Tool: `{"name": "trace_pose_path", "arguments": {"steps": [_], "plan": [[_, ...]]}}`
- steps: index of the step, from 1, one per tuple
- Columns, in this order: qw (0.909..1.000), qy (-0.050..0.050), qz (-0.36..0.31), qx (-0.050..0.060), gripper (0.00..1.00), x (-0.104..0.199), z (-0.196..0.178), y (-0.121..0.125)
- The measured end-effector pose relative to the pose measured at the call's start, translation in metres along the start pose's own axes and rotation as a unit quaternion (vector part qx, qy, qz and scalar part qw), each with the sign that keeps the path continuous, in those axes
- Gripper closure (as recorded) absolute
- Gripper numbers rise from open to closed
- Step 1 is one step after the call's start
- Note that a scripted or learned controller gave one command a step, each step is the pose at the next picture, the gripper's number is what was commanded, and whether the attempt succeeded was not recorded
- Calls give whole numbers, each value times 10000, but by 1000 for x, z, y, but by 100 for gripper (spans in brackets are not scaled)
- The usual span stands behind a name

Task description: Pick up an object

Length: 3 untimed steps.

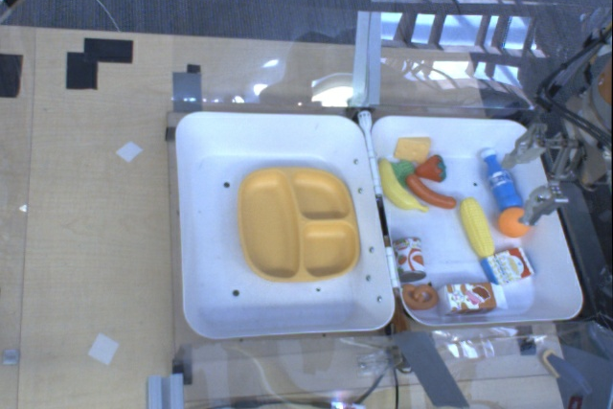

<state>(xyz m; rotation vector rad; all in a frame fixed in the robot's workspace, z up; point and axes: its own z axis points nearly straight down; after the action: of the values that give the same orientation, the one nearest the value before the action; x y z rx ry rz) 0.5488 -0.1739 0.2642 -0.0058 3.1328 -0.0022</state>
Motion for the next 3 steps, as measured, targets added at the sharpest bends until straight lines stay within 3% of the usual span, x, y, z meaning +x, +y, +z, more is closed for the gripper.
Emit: {"name": "trace_pose_path", "arguments": {"steps": [1, 2, 3], "plan": [[9938, -11, 1113, 3, 0, -16, 167, -15], [9586, 10, 2848, -10, 0, -31, 163, 44], [8878, 0, 4602, -1, 0, -102, 178, 43]]}}
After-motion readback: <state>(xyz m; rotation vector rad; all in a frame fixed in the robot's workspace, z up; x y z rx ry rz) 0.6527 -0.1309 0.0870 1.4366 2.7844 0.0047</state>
